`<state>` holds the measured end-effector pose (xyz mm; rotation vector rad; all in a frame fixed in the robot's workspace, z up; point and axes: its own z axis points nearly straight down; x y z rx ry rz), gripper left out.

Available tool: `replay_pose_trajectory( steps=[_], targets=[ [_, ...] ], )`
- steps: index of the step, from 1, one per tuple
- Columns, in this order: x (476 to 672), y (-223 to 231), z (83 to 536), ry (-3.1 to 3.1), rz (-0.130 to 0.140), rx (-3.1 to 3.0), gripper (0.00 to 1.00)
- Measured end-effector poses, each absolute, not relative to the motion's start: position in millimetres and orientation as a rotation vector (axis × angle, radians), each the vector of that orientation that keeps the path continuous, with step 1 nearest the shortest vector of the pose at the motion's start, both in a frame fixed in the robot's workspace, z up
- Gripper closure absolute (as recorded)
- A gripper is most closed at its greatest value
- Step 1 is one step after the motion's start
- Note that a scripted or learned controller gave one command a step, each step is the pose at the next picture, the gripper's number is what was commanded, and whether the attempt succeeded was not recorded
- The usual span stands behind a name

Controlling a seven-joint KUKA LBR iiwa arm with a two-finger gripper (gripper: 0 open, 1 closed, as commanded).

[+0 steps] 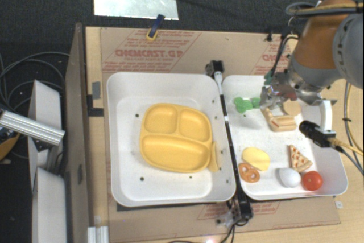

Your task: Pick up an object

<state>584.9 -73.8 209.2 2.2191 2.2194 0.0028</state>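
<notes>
My end effector (pixel 272 98) hangs low over the far part of the right bin (pixel 341 176), its dark metal tip set between a green toy (pixel 244 103) on the side toward the left bin and a tan block (pixel 281 119) just on the near side of it. I cannot tell how my tip stands, nor whether it has anything; nothing visibly rides in it, so I judge the pick not yet made. Both of those pieces appear to lie on the bin floor, the green one just beside my tip, the tan one close under it, and either could be the object I take. What is left, as I read it, is the whole grasp and the lift.

My wrist comes in from the surface's right edge, the orange band above it tilted over the bin's far right corner, the tip pointing down and toward the divider between the bins.

Farther toward the near edge lie a yellow piece (pixel 256 157), a pretzel (pixel 248 172), a pizza slice (pixel 298 158), a white egg (pixel 289 177) and a red tomato (pixel 311 180). The left bin (pixel 122 190) carries a yellow divided tray (pixel 174 136).
</notes>
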Motion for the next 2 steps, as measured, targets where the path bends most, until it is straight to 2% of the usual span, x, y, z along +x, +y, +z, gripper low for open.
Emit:
replay_pose_trajectory(
  steps=[1, 2],
  targets=[
    [582.0, -146.5, 211.2, 2.213, 0.000, 2.223, 1.00],
    [582.6, -141.9, 210.8, 2.222, 0.002, 2.217, 0.00]
  ],
)
